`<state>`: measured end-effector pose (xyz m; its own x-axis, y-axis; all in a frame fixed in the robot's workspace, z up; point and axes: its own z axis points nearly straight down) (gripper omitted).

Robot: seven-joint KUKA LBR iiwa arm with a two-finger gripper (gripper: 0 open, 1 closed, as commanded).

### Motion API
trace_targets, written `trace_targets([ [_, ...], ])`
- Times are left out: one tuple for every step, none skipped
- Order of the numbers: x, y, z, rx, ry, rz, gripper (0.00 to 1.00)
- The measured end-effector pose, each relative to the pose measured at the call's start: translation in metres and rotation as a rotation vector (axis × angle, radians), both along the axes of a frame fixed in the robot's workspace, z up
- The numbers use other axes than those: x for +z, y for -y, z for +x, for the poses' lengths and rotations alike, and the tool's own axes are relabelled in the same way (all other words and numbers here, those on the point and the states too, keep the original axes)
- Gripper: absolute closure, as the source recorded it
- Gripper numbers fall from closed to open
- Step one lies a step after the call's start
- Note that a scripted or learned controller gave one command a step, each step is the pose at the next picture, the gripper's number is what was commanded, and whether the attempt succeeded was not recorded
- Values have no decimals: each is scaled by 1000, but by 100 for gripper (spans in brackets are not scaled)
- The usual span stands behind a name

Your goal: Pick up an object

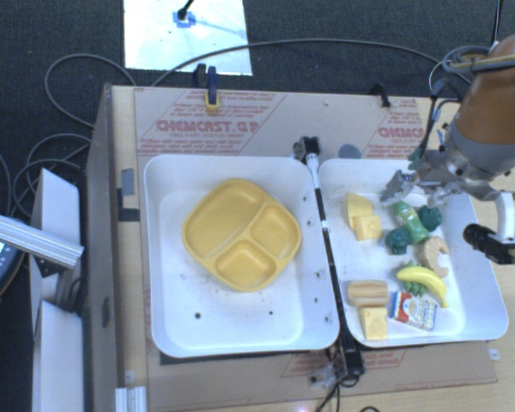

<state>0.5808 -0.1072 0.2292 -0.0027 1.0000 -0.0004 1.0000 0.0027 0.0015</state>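
My gripper (416, 192) hangs over the far part of the right bin (489, 316), its two grey fingers spread open with nothing between them. Just below it lie green toy vegetables (415, 218) and a dark green broccoli (396, 241). To the left of the gripper sits a yellow cheese wedge (360, 216). Nearer the front are a tan bagel piece (434, 256), a banana (423, 282), a bread roll (367, 293), a small yellow block (374, 323) and a printed carton (415, 311).
A yellow divided plate (242, 234) lies in the left bin (176, 316). A ridge (324, 230) separates the two bins. A black tool with a white part (491, 240) juts in at the right bin's right side. Cables run across the floor at the back and left.
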Motion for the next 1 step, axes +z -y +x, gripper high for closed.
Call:
trace_targets([
  [-97,-24,24,1,-3,1,0],
])
